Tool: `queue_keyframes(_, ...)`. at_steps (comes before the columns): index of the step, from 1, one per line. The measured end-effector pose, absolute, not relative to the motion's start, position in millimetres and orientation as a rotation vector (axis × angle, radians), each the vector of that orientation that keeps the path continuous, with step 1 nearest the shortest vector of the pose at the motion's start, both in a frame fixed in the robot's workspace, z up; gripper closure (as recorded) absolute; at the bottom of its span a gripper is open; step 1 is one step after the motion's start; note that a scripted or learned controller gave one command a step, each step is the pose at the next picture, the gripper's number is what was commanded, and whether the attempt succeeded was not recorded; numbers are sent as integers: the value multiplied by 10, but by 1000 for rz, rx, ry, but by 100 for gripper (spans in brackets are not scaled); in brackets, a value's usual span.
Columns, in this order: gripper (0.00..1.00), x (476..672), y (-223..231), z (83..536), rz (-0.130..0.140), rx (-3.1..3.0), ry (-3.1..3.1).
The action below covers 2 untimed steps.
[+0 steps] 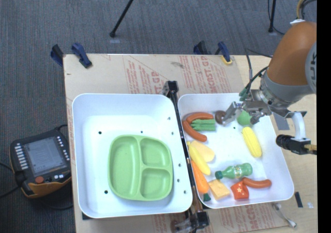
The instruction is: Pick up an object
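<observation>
My gripper point(243, 114) hangs over the back of the right bin point(279, 167), reaching in from the right. A small round green fruit point(243, 119) sits between its fingers, and the fingers look shut on it. Just left of it a brown round piece point(221, 118) lies on the bin floor. A yellow corn cob point(252, 141) lies right below the gripper. Further forward are a green bottle point(235, 171), a red sausage point(257, 183), a red pepper point(239, 190) and a cheese wedge point(220, 189).
The left bin point(93, 123) holds a green divided plate point(140, 167). Along the right bin's left side lie curved sausages point(195, 118), a green bean bundle point(205, 125), a yellow fruit point(199, 154) and a carrot point(200, 176). A pendant point(39, 162) sits off the bench at left.
</observation>
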<state>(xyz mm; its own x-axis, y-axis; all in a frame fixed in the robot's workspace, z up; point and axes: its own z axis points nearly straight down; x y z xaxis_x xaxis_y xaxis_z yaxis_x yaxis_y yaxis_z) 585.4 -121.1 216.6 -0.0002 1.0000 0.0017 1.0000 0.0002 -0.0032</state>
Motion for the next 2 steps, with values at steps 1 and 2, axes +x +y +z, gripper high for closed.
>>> queue_keyframes(1, 0, 6233, -1510, 1269, 2, -1965, -2447)
queue_keyframes(2, 0, 6358, -1789, 1080, -14, -1880, -2515)
